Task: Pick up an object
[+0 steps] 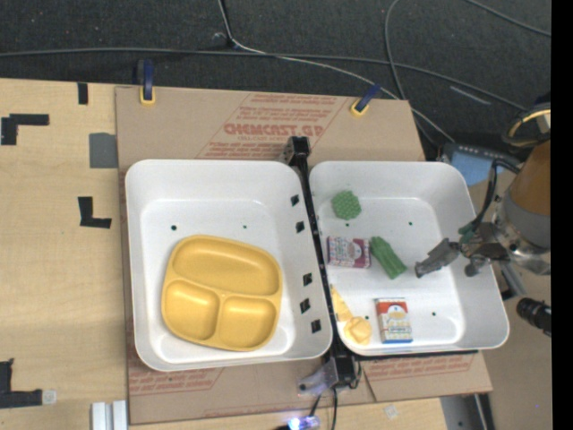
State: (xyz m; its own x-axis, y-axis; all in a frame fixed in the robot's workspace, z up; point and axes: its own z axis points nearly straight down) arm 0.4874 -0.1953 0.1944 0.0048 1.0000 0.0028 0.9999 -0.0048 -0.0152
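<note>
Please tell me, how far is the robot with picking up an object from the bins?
Done: the gripper has reached over the right bin, near the green block. In hand: nothing shows between its fingers. Left: closing on an item and lifting it; the green ball, pink packet and red-and-white box all lie on the bin floor, and the yellow tray sits in the left bin.

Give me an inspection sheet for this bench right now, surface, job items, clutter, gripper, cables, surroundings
Surface: two white bins, left bin and right bin, on a cardboard sheet.
Job's things: right bin holds a green ball, green block, purple packet, red-and-white box and yellow pieces.
Clutter: yellow divided tray in the left bin.
Gripper: gripper over the right bin's right side, nothing between its fingers.
Cables: black cables across the dark backdrop.
Surroundings: two clamps on the cardboard's far edge.
</note>
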